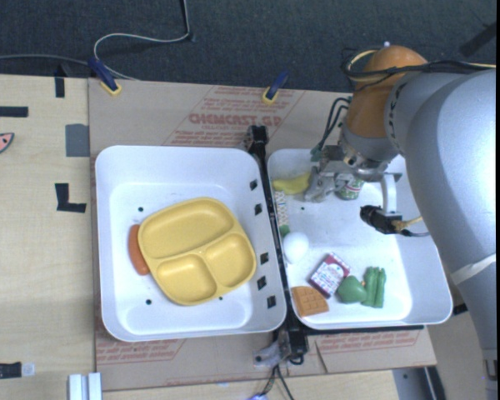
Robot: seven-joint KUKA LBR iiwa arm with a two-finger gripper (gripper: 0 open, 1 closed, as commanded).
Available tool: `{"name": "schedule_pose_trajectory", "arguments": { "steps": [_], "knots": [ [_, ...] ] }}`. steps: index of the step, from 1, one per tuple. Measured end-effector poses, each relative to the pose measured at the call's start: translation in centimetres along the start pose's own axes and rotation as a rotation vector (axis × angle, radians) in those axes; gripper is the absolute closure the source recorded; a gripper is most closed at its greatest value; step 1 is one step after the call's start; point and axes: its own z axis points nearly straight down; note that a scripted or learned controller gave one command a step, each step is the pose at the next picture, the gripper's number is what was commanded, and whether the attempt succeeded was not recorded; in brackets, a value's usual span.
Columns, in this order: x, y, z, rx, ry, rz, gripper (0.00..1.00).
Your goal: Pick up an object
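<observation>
Your gripper (327, 182) sits low in the upper part of the right bin (417, 302), just beside a yellow object (290, 184) near the divider. You cannot tell from here whether it is released or clenched, so treat nothing as held. This looks like the reach-and-grasp step. Further candidates lie lower in that bin: a white ball (296, 245), a maroon packet (328, 274), a green toy (364, 287) and an orange cracker (309, 300). Next, you probably need a firm close on the yellow object, then a straight lift.
</observation>
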Motion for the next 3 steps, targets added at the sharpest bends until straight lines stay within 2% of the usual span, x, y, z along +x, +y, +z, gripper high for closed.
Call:
{"name": "schedule_pose_trajectory", "arguments": {
  "steps": [1,2,3],
  "knots": [
    [0.0,0.0,0.01,0.0,-0.001,0.0,0.0],
    [0.02,-0.07,-0.92,0.001,-0.001,-0.001,1.0],
    [0.0,-0.07,-0.92,0.001,-0.001,-0.001,0.0]
  ]
}}
